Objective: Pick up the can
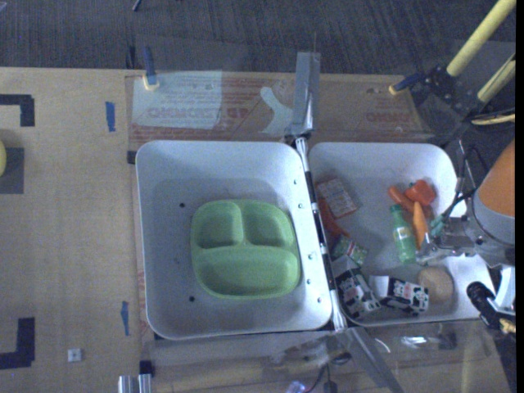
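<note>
1. Two shallow white bins sit side by side on the bench: the left bin (155, 244) and the right bin (372, 158), meeting along a shared middle edge.
2. Left bin contents: one green divided plate (244, 248), lying flat near the centre of the bin floor, with three compartments facing up.
3. Right bin contents are crowded. The can (407, 295) appears to be the black-and-white patterned cylinder lying on its side by the near wall, its pale end turned towards the left bin. The identification is by shape, as the detail is blurred.
4. Just left of the can lies a second black-and-white patterned item (354, 290), close against the dividing edge. Its form is not clear.
5. A tan rounded object (438, 283) rests just right of the can; touching or merely adjacent cannot be determined.
6. A green bottle (401, 232) lies in the middle of the right bin, with orange pieces (414, 196) beside and beyond it.
7. A reddish-brown packet (337, 196) lies flat towards the far left of the right bin, and a small dark green item (349, 250) lies nearer, below it.
8. The arm (499, 207) enters from the right, with its orange band over the right bin's edge.
9. The gripper (440, 242) is positioned low over the right side of the right bin, just beside the green bottle and beyond the tan object. It is apart from the can.
10. Gripper state: released or clenched cannot be told at this resolution. Nothing is visibly grasped.
</note>
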{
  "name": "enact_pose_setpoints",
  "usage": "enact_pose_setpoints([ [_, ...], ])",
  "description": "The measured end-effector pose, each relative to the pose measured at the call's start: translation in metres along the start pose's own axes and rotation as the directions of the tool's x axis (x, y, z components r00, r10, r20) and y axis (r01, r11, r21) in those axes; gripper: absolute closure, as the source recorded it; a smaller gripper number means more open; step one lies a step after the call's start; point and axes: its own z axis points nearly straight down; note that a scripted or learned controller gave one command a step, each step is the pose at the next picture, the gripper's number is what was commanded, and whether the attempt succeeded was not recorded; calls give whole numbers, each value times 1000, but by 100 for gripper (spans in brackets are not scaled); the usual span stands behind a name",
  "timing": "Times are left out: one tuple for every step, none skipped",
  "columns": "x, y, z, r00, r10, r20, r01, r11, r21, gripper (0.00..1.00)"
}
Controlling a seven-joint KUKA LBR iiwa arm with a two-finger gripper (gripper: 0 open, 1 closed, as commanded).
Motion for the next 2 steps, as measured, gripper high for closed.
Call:
enact_pose_setpoints([
  [-2,16,-216,983,-183,3,183,983,-1,100],
  [24,75,-148,993,-122,0,122,993,2,100],
])
